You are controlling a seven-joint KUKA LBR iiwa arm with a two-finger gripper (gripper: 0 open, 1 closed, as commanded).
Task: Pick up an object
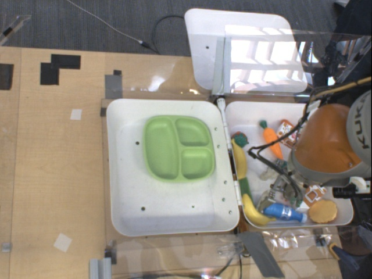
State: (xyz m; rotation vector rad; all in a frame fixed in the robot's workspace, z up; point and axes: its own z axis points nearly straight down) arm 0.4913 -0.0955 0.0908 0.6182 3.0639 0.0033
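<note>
The right bin (250, 112) holds several small items. My gripper (281, 193) hangs low over the bin's front part, just above a blue bottle (287, 213) that lies on its side. A yellow banana (252, 211) curves along the front left corner, beside the bottle. An orange carrot (272, 139) with a green top lies toward the back. A yellow and green corn-like piece (240, 163) runs along the left wall. A round tan cookie (323, 211) sits at the front right. The arm's orange band (326, 139) hides the bin's right side.
The left bin (128, 208) bears a green divided plate (178, 147). A red and white packet (285, 130) lies near the carrot, and a small printed box (314, 194) by the cookie. A white lid (244, 48) stands behind the bins. Black cables (267, 150) cross the right bin.
</note>
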